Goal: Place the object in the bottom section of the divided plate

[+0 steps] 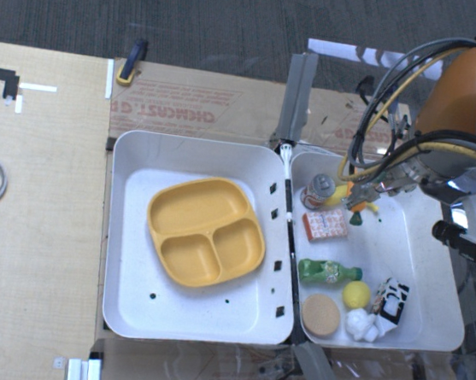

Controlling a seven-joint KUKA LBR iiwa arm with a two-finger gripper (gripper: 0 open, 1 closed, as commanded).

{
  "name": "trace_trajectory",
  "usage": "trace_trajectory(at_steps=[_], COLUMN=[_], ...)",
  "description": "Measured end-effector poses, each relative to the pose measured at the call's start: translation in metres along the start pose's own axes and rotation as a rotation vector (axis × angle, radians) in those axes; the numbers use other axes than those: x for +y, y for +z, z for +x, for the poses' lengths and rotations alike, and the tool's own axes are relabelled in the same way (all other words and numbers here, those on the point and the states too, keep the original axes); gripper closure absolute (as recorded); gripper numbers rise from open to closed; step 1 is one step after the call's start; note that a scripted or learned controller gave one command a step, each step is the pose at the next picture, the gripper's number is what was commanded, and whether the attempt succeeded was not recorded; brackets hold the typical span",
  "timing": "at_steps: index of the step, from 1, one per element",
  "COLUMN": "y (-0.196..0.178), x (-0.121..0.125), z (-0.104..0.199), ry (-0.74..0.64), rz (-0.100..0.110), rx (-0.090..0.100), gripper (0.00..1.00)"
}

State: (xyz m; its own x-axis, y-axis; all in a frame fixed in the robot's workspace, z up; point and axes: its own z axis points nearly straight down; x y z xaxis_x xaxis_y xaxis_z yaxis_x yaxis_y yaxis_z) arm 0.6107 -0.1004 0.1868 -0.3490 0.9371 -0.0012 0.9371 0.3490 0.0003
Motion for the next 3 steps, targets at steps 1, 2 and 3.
trace_trajectory(at_steps=[1, 2, 3], y=[0.054, -0.060, -0.154], x=[0.000, -0.024, -0.033], z=[-0.066, -0.006, 0.011], ry=[0.164, 0.184, 0.348], rz=[0.002, 0.002, 0.003], rx=[-0.001, 0.000, -0.001], gripper=[1.00, 1.00, 1.00])
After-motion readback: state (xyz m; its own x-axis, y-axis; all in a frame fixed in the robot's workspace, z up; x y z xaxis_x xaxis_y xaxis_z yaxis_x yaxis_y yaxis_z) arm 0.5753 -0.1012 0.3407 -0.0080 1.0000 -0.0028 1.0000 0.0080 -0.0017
